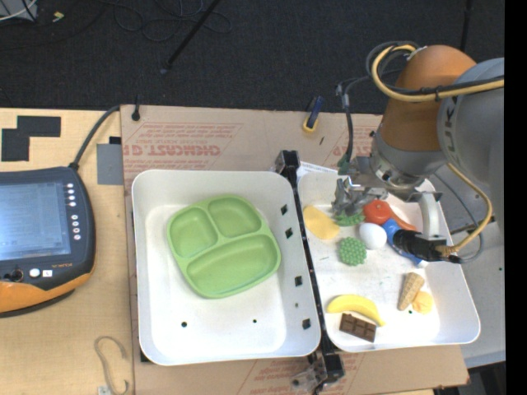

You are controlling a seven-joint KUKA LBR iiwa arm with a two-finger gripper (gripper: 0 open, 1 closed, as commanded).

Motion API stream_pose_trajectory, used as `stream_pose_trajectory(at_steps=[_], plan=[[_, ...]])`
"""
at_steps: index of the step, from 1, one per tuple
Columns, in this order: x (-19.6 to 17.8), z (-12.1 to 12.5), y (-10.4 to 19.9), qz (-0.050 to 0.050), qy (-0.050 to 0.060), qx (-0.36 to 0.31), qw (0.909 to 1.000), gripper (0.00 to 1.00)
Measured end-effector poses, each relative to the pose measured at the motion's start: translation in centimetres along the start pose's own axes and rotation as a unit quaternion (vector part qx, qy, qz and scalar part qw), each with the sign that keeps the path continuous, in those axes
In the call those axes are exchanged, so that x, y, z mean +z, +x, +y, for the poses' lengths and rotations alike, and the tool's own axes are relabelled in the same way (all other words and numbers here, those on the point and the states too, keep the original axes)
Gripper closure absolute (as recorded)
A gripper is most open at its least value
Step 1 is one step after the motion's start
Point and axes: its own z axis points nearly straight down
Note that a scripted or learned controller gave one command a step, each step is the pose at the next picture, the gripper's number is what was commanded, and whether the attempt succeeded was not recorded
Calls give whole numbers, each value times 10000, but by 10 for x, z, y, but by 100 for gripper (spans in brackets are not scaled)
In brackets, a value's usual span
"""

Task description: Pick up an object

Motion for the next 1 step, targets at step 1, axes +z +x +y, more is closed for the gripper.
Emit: stream_pose_trajectory(at_steps=[1], plan=[[2, 7, 1, -6, -9, -23, 10000, 100]])
